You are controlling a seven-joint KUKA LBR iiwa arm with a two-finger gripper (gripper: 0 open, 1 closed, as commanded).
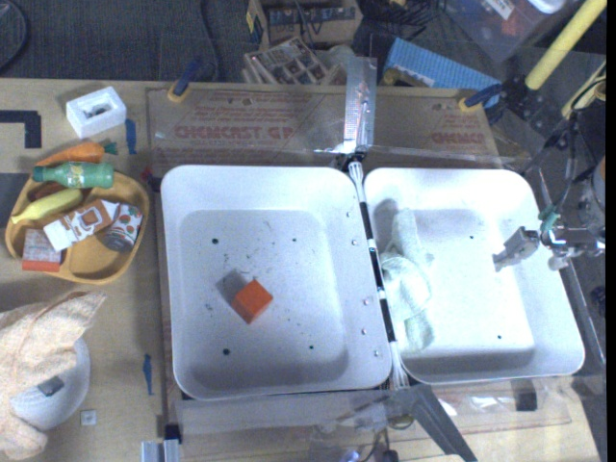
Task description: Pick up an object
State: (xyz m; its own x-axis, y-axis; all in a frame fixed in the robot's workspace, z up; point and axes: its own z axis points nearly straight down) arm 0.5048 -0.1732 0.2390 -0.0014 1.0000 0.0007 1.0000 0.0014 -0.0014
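The near rim of the left bin point(279, 385) lies closest to the viewer; all positions below are given relative to this bin. On its floor, left of centre and toward the near wall, sits an orange block point(254, 300) with a small grey piece point(231, 285) touching its far-left corner. The right bin point(481, 354) adjoins the left bin along their shared wall, and a crumpled white cloth point(405, 275) lies just across that wall. The tool point(513, 247) hangs over the far side of the right bin, well apart from the block; nothing is seen in its grasp, and how far it is opened cannot be told at this scale. Beyond the left bin's outer wall, a yellow bowl point(91, 266) of toy groceries rests on the table point(106, 364). The step in hand appears to be the approach. A sound approach would carry the tool across the shared wall, centre it over the block (the most compact, rigid candidate), align it with two opposite flat faces, and avoid catching the grey piece.
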